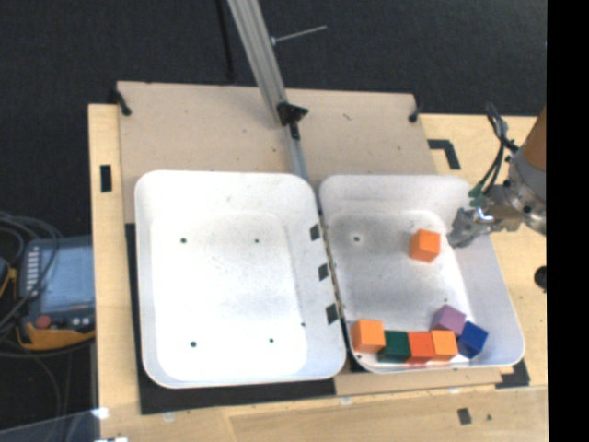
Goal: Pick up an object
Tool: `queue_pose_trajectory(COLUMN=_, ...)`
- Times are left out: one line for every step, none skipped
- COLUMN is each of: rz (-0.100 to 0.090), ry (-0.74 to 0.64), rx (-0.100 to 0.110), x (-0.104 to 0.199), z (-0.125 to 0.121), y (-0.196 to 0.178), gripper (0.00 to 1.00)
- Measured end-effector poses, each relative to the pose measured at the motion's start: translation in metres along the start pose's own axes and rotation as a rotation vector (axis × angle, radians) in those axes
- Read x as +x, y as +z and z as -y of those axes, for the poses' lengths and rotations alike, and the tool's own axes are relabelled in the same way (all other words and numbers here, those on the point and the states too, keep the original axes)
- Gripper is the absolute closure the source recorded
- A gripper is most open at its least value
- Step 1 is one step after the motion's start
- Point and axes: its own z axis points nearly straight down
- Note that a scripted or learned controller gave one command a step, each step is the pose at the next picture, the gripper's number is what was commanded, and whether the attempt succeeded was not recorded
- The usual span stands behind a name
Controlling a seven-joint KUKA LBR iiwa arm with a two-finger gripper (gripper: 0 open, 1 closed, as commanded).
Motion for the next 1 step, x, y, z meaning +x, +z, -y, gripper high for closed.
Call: queue_pose_trajectory(rz=-0.002, ry=-0.001, rx=0.002, x=0.0597, z=-0.0006, y=0.0088, gripper=1.0)
